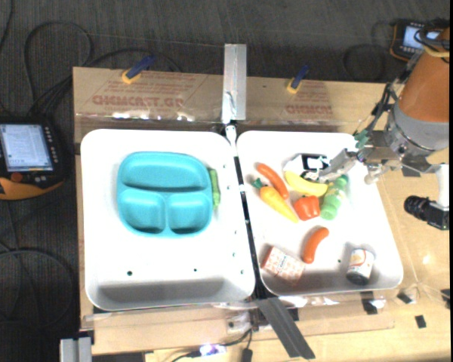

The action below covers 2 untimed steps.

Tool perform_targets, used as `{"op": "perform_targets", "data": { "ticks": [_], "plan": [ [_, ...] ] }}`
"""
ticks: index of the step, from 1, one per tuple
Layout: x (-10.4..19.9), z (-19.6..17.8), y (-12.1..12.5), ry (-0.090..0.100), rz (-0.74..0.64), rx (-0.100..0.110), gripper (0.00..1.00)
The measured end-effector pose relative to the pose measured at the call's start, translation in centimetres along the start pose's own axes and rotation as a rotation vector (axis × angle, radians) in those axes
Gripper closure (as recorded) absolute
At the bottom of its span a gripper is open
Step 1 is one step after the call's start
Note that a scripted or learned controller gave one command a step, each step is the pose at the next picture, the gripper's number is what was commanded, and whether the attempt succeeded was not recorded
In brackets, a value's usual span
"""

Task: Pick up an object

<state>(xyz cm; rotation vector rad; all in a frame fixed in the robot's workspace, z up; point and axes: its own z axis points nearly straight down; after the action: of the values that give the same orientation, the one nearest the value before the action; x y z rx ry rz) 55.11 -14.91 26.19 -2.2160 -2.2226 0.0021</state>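
Hovering over the right bin (385, 225), the gripper (338, 166) sits above the toy pile near the bin's back, w/ the arm (419, 111) reaching in from the right. You can't tell whether the gripper is wide or narrow from this angle, and nothing shows between its tips, so treat it as empty.

Candidates, all in the right bin: a yellow banana (302, 181) and a green bottle (334, 200) just under the gripper, a black-and-white block (311, 162) beside them, a red pepper (307, 207) touching the bottle, an orange carrot (272, 178) and a yellow one (278, 200) to the left. Further front, well apart: a sausage (314, 243), a small box (281, 263), a can (360, 264). The left bin (98, 262) holds a blue tray (166, 192) w/ a green bit (214, 187) at its edge.

Step in hand, by my read: approach/pre-grasp, no pick yet. Next move prob. calls for a straight descent onto the banana or bottle, then a close. Watch the crowding; things touch there, so the gripper may land on two at once or push one aside.
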Motion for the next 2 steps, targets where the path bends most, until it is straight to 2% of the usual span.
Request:
{"op": "perform_targets", "data": {
  "ticks": [1, 2],
  "plan": [
    [1.9, -4.5, -2.1, -0.001, 0.134, -0.001, 0.00],
    [3.4, 9.3, 1.6, 0.000, -0.044, 0.001, 0.00]
  ]
}}
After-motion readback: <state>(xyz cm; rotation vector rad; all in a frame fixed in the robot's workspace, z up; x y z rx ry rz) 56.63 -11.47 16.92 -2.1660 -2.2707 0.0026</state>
